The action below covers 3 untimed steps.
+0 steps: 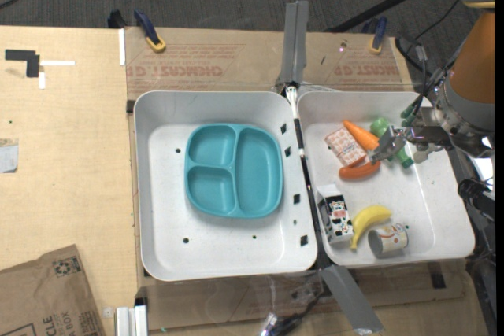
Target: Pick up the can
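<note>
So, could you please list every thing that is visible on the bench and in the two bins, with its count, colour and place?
bins: 2, white, side by side on bench
divided plate: 1, teal, in left bin
can: 1, grey and white, lying in right bin, near corner
banana: 1, yellow, beside can
carton: 1, black and white, right bin, left edge
carrot: 1, orange, right bin, upper part
red-and-white packet: 1, beside carrot
red item: 1, below packet
green item: 1, by carrot
clamps: 2, blue and yellow, far edge
arm: 1, grey and orange, right
gripper: 1, dark, over right bin
</note>
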Tool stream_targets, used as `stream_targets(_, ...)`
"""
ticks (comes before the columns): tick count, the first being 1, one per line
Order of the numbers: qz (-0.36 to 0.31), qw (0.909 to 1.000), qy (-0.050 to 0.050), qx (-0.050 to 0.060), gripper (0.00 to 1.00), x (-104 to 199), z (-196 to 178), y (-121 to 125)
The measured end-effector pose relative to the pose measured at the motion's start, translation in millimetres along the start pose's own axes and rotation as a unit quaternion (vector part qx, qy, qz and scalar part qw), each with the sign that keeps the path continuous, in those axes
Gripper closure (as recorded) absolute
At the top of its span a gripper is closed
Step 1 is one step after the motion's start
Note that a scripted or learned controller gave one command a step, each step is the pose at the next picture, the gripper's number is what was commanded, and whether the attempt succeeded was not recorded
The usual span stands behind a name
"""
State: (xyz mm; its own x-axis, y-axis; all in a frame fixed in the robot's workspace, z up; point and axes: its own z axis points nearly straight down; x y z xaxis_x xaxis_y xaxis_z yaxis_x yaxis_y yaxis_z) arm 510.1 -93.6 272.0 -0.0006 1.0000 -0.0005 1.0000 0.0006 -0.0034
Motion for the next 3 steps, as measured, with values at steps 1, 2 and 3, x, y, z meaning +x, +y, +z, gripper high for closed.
stream_targets(1, 0.156, 0.9878, -0.001, 0.0, 0.0, 43.5, -37.4, 26.4)
stream_targets(2, 0.059, 0.9983, 0.0, 0.0, 0.0, -19.5, 72.6, 4.0)
stream_targets(3, 0.123, 0.9924, 0.0, 0.0, 0.0, -87.2, 84.4, -28.9)
